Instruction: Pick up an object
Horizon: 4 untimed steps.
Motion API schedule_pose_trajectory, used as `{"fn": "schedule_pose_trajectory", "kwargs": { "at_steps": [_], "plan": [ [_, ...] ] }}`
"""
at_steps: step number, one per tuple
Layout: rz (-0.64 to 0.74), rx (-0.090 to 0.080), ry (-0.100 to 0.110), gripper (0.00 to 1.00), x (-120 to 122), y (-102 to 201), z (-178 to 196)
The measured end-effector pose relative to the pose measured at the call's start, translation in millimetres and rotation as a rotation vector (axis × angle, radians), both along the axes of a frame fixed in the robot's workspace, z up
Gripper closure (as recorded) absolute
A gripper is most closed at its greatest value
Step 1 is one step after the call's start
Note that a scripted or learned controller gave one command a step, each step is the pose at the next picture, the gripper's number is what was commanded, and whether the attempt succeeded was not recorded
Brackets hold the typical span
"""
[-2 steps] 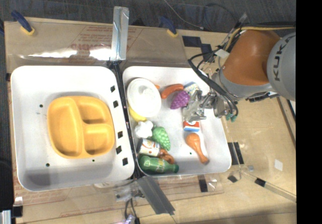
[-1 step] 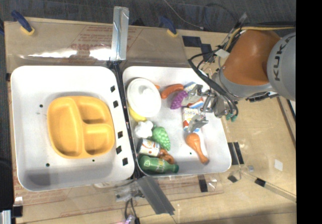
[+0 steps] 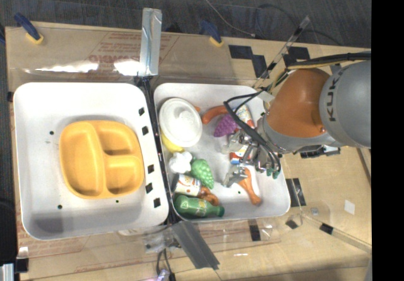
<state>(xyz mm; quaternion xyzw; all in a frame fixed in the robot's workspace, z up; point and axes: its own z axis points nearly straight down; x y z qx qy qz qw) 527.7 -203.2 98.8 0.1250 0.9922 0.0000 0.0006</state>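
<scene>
The arm (image 3: 315, 109) reaches in from the right of the frame and hangs low over the right-hand bin (image 3: 278, 194), its gripper (image 3: 247, 158) down among the clutter at the bin's right-centre. Whether the fingers are apart, together or clamped on anything cannot be told, because cables and the wrist body cover them. The likeliest target, judging by position, is the orange carrot-like piece (image 3: 251, 189) lying just below the gripper toward the bin's lower right wall; a purple grape bunch (image 3: 225, 125) sits just up-left of it, and a green leafy toy (image 3: 203, 171), a white bowl (image 3: 180, 119) and a green bottle (image 3: 198, 207) lie further left. The main risk is a miss: the orange piece is slim and lies flat, so the tips could close above it or push it against the wall. Crowding adds another hazard, since a descent slightly off-line could nudge the grapes or snag loose cable. The yellow divided tray (image 3: 101, 158) in the left bin (image 3: 38, 109) lies well apart.
</scene>
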Motion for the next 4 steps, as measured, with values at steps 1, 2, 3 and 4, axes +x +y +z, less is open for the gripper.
{"fn": "schedule_pose_trajectory", "kwargs": {
  "at_steps": [1,2,3,4],
  "plan": [
    [0.043,0.0,-0.002,0.0,-30.9,3.9,-5.9],
    [0.142,-0.001,-0.001,0.0,-32.8,0.5,-5.6],
    [0.142,-0.001,-0.001,0.0,-32.8,0.5,-5.6],
    [0.142,-0.001,-0.001,0.0,-32.8,0.5,-5.6]
  ]
}}
